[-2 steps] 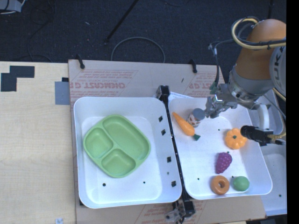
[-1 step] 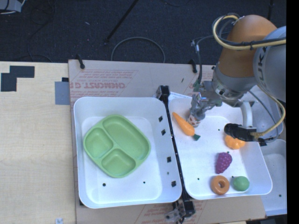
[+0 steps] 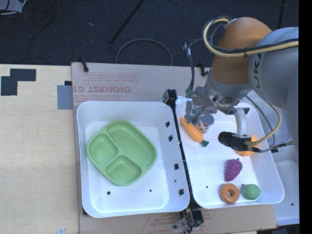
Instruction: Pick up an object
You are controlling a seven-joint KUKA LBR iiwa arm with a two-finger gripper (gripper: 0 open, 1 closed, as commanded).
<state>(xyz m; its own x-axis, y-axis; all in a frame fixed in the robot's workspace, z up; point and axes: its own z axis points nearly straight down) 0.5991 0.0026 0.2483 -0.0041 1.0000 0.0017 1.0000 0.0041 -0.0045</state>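
The arm (image 3: 253, 57) reaches in from the right — wrist bent down. Its gripper (image 3: 197, 117) hangs low, near the right bin's left edge.

Floor (image 3: 97, 23) beyond the bench: dark carpet, speckled; thin black cables (image 3: 144, 45) loop across it, one long straight line running diagonally; bench top (image 3: 34, 145) pale wood grain, with black and grey rectangular patches (image 3: 63, 96) at left; a brown cardboard sheet (image 3: 114, 84) with reversed red print lies on it; lighting even, soft shadows.

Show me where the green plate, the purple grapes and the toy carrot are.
green plate (image 3: 122, 151), camera view, its middle divider.
purple grapes (image 3: 233, 169), camera view, the bunch's middle.
toy carrot (image 3: 191, 130), camera view, its orange body.
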